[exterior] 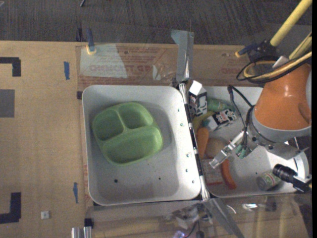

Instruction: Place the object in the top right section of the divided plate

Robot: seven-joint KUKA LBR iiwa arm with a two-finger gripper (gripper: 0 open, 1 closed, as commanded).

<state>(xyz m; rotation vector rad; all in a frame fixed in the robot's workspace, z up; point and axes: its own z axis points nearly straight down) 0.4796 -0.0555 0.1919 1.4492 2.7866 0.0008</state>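
Observation:
A green divided plate (128,132) lies tilted in the left bin (148,177), with nothing in any of its sections. My gripper (221,156) hangs low in the right bin (250,172), near its left wall, reaching down and left from the orange-banded wrist (282,105). It sits just over a pale beige object (215,145), with an orange carrot (203,140) to its left and a red-orange sausage-shaped piece (228,175) below it. I cannot tell whether it touches any of them.
The right bin's top left corner holds a small milk carton (197,97), a green bottle (218,104) and a cow-patterned piece (225,117). A small can (268,181) lies at the lower right. The divider wall (190,143) separates the bins.

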